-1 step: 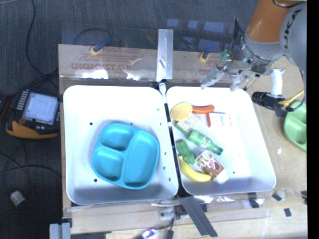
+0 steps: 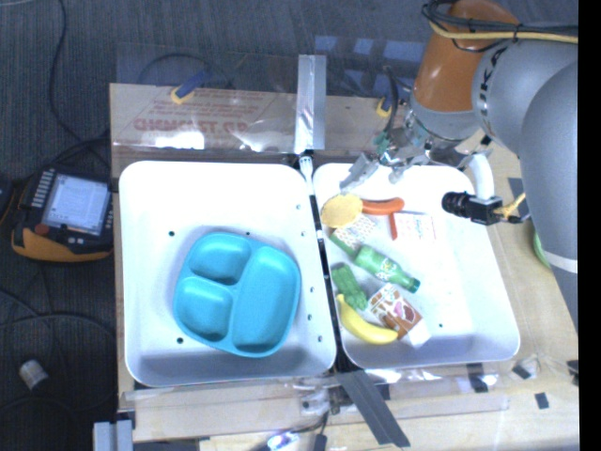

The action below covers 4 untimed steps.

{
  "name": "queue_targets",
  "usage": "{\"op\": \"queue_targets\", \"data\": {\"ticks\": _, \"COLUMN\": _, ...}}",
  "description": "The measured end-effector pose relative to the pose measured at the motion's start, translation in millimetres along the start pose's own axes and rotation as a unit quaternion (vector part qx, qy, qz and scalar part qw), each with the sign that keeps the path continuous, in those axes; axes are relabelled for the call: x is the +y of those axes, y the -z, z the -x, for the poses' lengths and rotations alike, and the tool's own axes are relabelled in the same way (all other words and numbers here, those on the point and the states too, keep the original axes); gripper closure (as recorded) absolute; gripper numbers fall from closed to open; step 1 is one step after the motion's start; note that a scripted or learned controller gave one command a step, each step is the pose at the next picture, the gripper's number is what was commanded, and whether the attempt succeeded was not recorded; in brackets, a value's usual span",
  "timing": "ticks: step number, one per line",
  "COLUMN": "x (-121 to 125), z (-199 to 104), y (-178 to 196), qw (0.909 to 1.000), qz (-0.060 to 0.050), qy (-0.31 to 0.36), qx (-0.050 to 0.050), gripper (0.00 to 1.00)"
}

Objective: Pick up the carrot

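Camera view | tool hung over the right bin's far edge, fingers spread, grasping nothing | carrot lay just below it, beside a yellow chip | green bottle, banana nearer | blue tray in left bin

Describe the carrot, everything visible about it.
The carrot is small, orange-red and smooth, likely a plastic toy. It lies flat, roughly level across the picture, near the far end of the right bin. Its left end sits beside a round yellow piece; a white card lies just below. The gripper hangs just above it, not holding it.
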<state>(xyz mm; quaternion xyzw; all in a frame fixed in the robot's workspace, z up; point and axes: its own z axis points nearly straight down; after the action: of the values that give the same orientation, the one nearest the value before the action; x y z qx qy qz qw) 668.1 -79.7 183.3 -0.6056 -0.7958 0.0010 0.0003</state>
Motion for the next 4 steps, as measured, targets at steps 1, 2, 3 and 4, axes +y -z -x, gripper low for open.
{"op": "queue_targets", "data": {"ticks": 1, "x": 3.0, "z": -10.8, "y": 0.4, "qw": 0.9988, "qz": 0.000, "qy": 0.049, "qx": -0.001, "gripper": 0.00}}
{"op": "queue_targets", "data": {"ticks": 2, "x": 6.2, "z": -22.5, "y": 0.1, "qw": 0.9920, "qz": 0.000, "qy": 0.126, "qx": 0.000, "gripper": 0.00}}
{"op": "queue_targets", "data": {"ticks": 3, "x": 7.1, "z": -25.5, "y": -0.4, "qw": 0.9782, "qz": 0.000, "qy": 0.208, "qx": -0.001, "gripper": 0.00}}
{"op": "queue_targets", "data": {"ticks": 4, "x": -13.3, "z": 19.0, "y": -79.6, "qw": 0.9697, "qz": 0.007, "qy": 0.244, "qx": -0.004, "gripper": 0.00}}
